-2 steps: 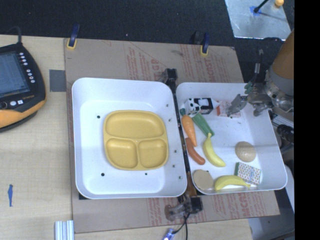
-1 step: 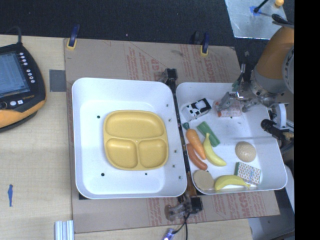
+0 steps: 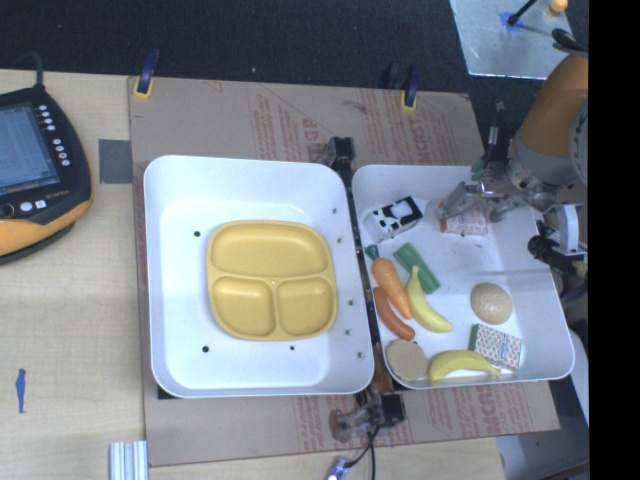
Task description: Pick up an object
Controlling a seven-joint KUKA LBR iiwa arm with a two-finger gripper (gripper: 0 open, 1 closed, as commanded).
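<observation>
A grey robot arm with an orange band (image 3: 553,108) reaches in from the right over the right-hand white bin (image 3: 545,368), its gripper (image 3: 468,203) low at the bin's far end, directly over a small red-and-white packet (image 3: 465,224). The gripper appears to touch or nearly touch the packet; whether the packet sits between its fingers cannot be told from this angle.

Elsewhere in the same bin, a black-and-white toy cow (image 3: 392,217) lies near the far left corner, just beside the dividing wall. Below it, an orange carrot (image 3: 390,284) lies at a slant, with a green stick-shaped piece (image 3: 415,268) just to its right and a red-orange sausage (image 3: 392,315) beneath it. A yellow banana (image 3: 426,306) curves between the sausage and the middle of the bin. A tan, egg-shaped item (image 3: 491,303) rests toward the right wall. Along the near edge lie a round beige disc (image 3: 404,359), a second banana (image 3: 462,366) and a small patterned packet (image 3: 498,347), close together.

The left-hand bin (image 3: 175,268) holds a yellow divided plate (image 3: 272,278) near its centre, with three compartments.

Both bins sit on a brown board (image 3: 280,118) clamped to a wooden bench, where a black-and-orange control pendant (image 3: 35,168) lies at the far left
</observation>
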